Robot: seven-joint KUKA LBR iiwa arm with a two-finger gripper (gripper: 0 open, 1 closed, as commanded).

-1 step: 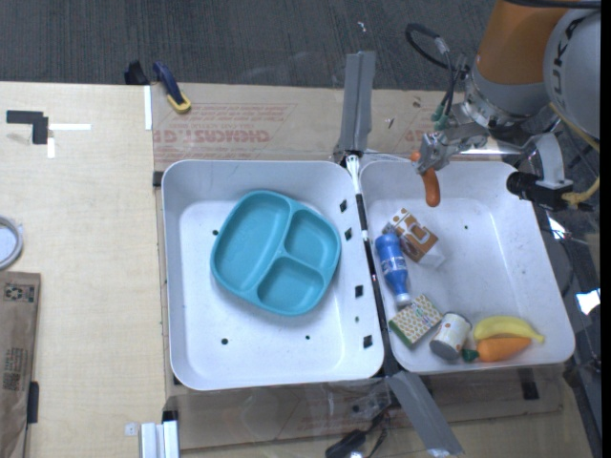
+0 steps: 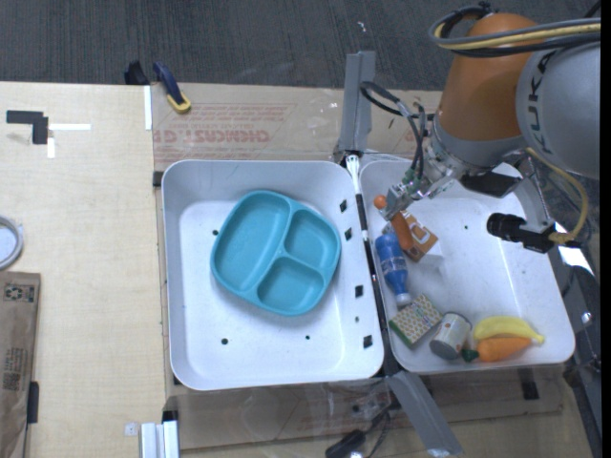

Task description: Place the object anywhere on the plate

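robotics lab, industrial arm (image 2: 516,74) over twin white bins (image 2: 181,256), taped wooden bench (image 2: 76,189), dark carpet (image 2: 239,17)

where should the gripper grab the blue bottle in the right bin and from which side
Probably across the middle of the blue bottle's body, coming straight down from above. It lies on its side along the right bin's left wall, long axis running roughly top to bottom in the view, so the fingers should close across its narrow width. The wall and the orange carton crowd its upper end, so mid-body looks safest.
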